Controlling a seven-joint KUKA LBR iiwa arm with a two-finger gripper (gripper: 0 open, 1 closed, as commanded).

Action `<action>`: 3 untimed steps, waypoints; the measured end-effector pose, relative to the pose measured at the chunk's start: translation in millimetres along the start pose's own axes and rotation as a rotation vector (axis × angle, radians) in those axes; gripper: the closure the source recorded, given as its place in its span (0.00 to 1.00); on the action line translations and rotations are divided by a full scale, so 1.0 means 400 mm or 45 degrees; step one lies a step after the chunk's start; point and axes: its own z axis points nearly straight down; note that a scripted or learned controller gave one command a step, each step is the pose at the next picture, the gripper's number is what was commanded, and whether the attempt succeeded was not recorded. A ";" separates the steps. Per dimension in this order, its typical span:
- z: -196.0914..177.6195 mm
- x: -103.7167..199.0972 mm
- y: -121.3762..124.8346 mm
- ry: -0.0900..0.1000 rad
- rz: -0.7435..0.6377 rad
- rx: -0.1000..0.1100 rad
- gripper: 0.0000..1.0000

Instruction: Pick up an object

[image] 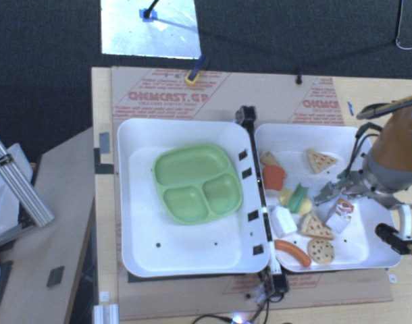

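While the grey arm with its orange band is reaching in from three o'clock, its tool is hanging low over the right bin, and I cannot tell how the tool is set. The tool is pointing toward nine o'clock, just beside a small white packet with red marks, which is lying at about five o'clock from it. Toy foods are sitting all around in this bin. A pizza slice is lying at twelve o'clock from the tool, near the far wall. A green piece and a yellow piece are lying together at nine o'clock from the tool, with a red block and a small tan piece past them toward eleven o'clock. A white block is sitting just below the yellow piece. A second pizza slice is lying at six o'clock from the tool, with a round cracker just below it and an orange hot dog at seven o'clock, near the front wall. The left bin is holding a green tray with three parts. Both bins are resting side by side on the worktop.
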 end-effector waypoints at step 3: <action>-0.349 -0.006 0.013 -0.002 -0.004 -0.006 1.00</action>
